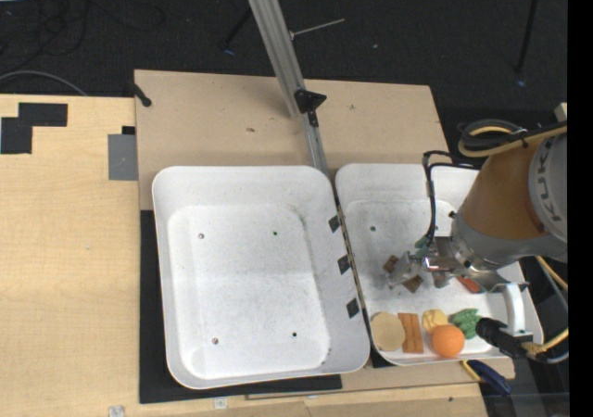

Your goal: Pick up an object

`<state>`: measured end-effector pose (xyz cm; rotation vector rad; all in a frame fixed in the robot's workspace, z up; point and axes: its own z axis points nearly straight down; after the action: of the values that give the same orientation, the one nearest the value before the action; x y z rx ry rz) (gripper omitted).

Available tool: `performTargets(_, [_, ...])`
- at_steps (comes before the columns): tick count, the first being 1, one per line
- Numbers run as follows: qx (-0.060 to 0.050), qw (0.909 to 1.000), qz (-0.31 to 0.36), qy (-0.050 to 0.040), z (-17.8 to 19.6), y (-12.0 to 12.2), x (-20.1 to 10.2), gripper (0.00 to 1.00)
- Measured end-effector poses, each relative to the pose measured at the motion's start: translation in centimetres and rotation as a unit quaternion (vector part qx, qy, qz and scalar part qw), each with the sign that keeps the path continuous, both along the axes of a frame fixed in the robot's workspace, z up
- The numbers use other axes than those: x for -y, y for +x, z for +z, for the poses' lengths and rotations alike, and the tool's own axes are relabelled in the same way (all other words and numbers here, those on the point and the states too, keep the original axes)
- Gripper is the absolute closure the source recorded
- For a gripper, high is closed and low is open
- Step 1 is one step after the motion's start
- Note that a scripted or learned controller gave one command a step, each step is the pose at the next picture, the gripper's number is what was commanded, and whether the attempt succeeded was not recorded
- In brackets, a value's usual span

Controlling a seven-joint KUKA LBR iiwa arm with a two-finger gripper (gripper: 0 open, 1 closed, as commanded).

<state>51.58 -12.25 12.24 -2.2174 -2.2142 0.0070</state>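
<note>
The robot arm reaches low into the right bin, down by the small toys.

The gripper (414,273) is in the middle of the right bin (389,195), at the lower right of the frame. Its two dark tips look a little apart, but they are too small and blurry, so I cannot tell how wide the jaws stand or if they hold anything. The toys to pick from lie along the bottom edge of that bin: a tan round piece (387,332), a brown stick (411,333), a yellow toy (434,319), an orange ball (448,341) and a green toy (466,322). A red thing (470,285) peeks out just under the arm (505,207). The left bin (176,185) sits beside it. The gripper is near the toys but not over them, so it might close on nothing. The ball could also roll away if bumped.
</note>
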Motion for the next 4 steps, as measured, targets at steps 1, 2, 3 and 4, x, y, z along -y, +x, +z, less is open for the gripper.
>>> performTargets(1, [0.003, 1.0, -0.001, -0.0008, -3.1, 0.0, 0.0, 0.0])
performTargets(2, [0.003, 1.0, -0.005, -0.0001, -2.0, 0.0, 0.1, 1.0])
performTargets(3, [0.005, 1.0, -0.003, -0.0012, 2.2, 0.0, 0.4, 1.0])
performTargets(4, [0.005, 1.0, 0.001, -0.0012, 7.5, -1.0, 0.4, 1.0])
